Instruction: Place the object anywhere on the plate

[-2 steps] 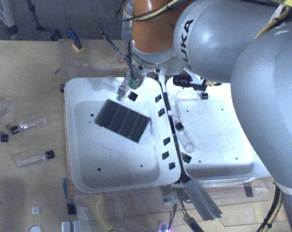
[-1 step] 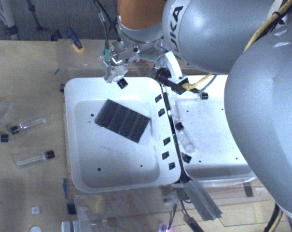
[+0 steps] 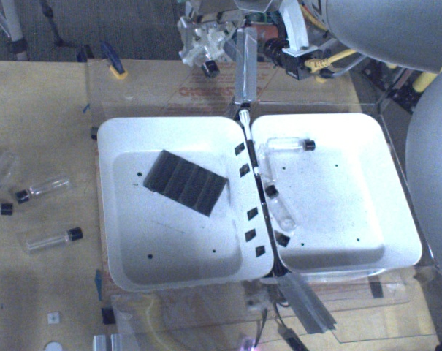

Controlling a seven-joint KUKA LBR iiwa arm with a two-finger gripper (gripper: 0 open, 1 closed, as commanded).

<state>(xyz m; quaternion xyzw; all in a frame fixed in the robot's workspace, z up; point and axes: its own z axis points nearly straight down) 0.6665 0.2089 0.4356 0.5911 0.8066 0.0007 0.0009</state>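
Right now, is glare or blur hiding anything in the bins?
Camera view: the white bins are brightly lit and nearly washed out; the clear vials in the right one barely stand out, only their black caps read well; the dark plate is sharp; the arm is blurred.

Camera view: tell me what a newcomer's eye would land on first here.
The two white bins side by side fill the middle of the bench. A dark ribbed plate lies tilted in the left bin, in sharp contrast with the white. Clear vials with black caps lie in the right bin near its left wall, more lie loose on the bench at far left, and the grey arm looms over the top right.
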